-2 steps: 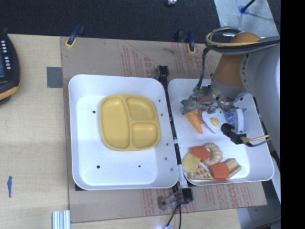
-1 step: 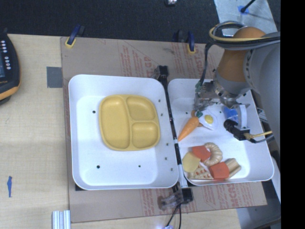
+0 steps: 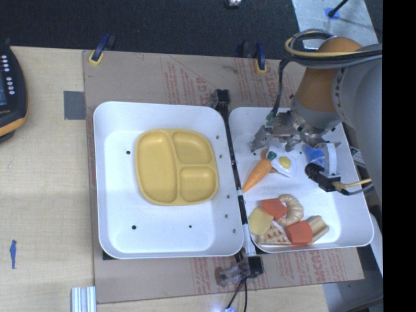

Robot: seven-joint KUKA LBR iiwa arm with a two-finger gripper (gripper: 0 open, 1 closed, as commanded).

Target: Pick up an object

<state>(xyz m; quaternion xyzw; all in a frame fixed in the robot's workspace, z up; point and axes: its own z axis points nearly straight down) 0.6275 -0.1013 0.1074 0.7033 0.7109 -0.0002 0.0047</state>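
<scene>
My gripper (image 3: 270, 138) hangs low in the right bin (image 3: 351, 223), near its back left part. An orange toy carrot (image 3: 257, 173) lies just below it, tilted, with its green top close to the fingertips. A white fried-egg toy (image 3: 283, 164) lies right of the carrot's top. At the bin's front sits a pile of play food: a red piece (image 3: 273, 207), a curled shrimp (image 3: 293, 207), a yellow slice (image 3: 260, 221), a red block (image 3: 300, 232) and a tan piece (image 3: 318, 224). Nothing shows between the fingers.
The left bin (image 3: 110, 174) holds a yellow divided plate (image 3: 175, 166). A blue thing (image 3: 315, 155) lies under the wrist in the right bin. The arm covers the right bin's back right part. Clamps sit along the bench's far edge.
</scene>
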